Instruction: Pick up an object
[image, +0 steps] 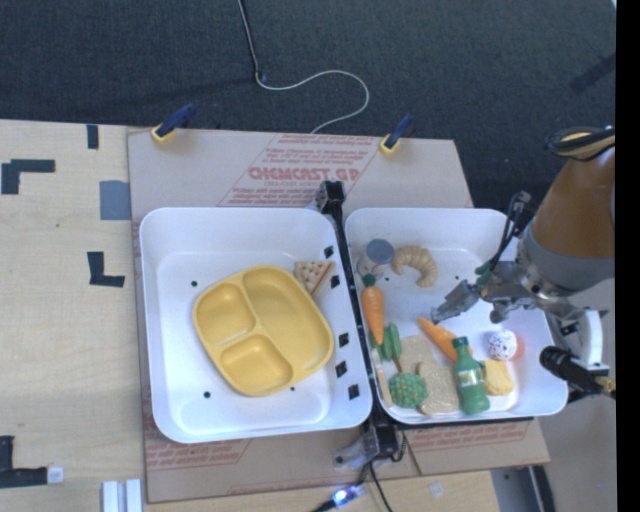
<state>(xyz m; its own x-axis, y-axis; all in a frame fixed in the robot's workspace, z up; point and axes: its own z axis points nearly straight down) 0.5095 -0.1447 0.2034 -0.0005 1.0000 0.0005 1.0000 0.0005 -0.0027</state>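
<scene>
The right bin (450, 220) holds several toy foods: a croissant (415, 262), a grey can (379, 251), a long carrot (373, 308), a short carrot (438, 336), a green bottle (468, 375), a white ball with red marks (502, 346), a yellow block (497, 378), a bread slice (437, 390) and a green knobbly piece (406, 388). My gripper (458, 300) hangs over the right bin's middle, just above the short carrot and right of the croissant. Nothing is seen held in it.
The left bin (170, 250) carries a yellow divided plate (263, 328) and a waffle cracker (313, 272) by the shared wall. The grey arm body (570, 240) covers the right bin's far right edge. A white cable (300, 80) lies behind the bins.
</scene>
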